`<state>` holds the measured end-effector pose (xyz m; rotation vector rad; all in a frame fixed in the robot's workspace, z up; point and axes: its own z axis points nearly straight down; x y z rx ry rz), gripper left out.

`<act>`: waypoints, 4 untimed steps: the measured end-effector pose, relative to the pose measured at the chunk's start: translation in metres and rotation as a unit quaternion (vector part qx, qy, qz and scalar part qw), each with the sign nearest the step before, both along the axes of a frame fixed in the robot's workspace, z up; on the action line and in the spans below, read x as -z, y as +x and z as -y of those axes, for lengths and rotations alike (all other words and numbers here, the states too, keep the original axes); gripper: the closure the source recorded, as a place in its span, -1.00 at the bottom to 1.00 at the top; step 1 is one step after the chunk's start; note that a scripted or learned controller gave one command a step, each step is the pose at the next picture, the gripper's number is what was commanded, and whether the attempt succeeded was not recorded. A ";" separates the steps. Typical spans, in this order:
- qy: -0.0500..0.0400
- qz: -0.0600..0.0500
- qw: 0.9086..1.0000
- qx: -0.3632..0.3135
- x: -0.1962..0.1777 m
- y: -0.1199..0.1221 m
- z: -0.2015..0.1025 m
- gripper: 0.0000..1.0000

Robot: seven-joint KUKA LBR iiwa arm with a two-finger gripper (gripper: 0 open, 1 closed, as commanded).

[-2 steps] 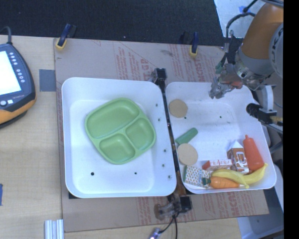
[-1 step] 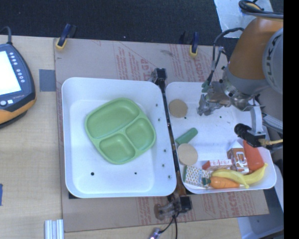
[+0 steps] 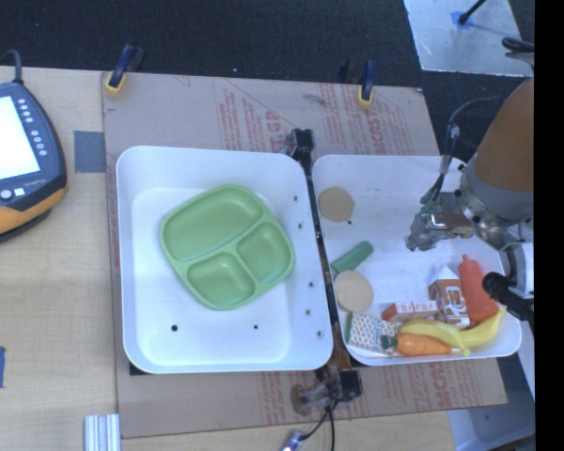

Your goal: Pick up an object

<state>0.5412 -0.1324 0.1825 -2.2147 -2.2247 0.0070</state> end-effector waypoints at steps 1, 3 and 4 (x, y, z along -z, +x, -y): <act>0.000 0.000 1.000 0.000 0.000 0.000 0.000 -1.00; 0.000 0.001 1.000 -0.001 0.029 0.037 0.016 -1.00; 0.000 0.000 1.000 -0.001 0.061 0.027 -0.040 -1.00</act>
